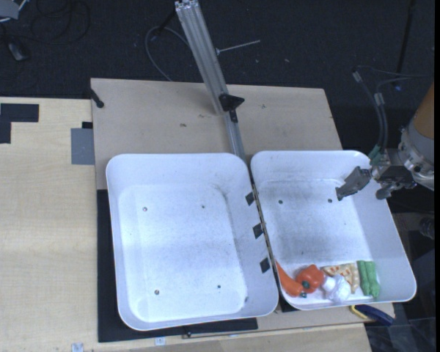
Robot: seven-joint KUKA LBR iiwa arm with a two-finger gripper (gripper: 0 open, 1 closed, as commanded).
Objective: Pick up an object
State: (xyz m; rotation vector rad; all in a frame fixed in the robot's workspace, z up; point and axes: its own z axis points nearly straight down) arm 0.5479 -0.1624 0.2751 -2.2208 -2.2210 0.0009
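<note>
1. Tool [367, 184]: poised over the upper right edge of the right bin [315, 169], fingers apart, nothing between them.
2. Objects: an orange-red piece [306, 277], a white lump [337, 289] and a green piece [367, 278] lie clustered along that bin's near wall.
3. Left bin [132, 169]: beside it on the counter [37, 226].

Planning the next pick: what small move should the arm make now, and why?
Probably swing the end effector toward the near edge of the right bin. It hovers at the bin's far right rim, while the orange object and green object lie clustered there.
</note>
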